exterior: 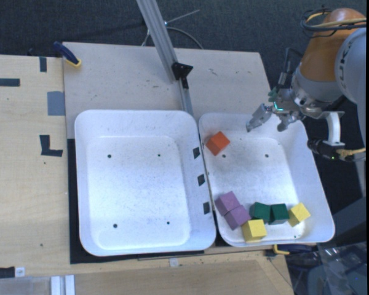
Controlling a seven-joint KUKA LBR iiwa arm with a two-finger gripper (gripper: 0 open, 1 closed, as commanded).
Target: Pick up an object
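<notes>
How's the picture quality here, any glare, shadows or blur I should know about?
Camera view: even, soft lighting; the left bin is bright but not blown out. The orange block casts only a faint shadow. The hand looks slightly soft, and the blocks along the right bin's near edge are a little fuzzy.

The arm's hand (270,117) hovers with fingers apart over the right bin's (313,165) far edge. Inside, an orange block (218,142) sits apart from purple, green and yellow blocks clustered near the front.
</notes>
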